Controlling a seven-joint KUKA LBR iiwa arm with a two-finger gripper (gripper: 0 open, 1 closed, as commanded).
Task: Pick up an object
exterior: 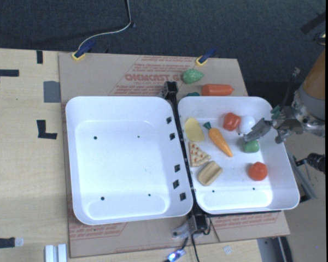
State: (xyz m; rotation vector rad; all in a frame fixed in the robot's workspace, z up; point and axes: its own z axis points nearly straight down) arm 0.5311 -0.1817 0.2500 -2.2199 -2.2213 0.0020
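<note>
Jaws (255, 134) over right bin (279, 198), fingers slightly apart, nothing seen between them; cannot tell if they touch the green piece (251, 146) just below the tips. Tomato (257, 171) nearer the camera than the jaws. Bread (209, 173) and cracker (198, 154) well left. Carrot (220, 141) near left, yellow piece (193, 129) further left. Red pepper (231, 121) just up-left, white object (246, 124) beside it. Left bin (82, 141) far left. On counter beyond: green item (192, 76), orange-red item (217, 90).
</note>
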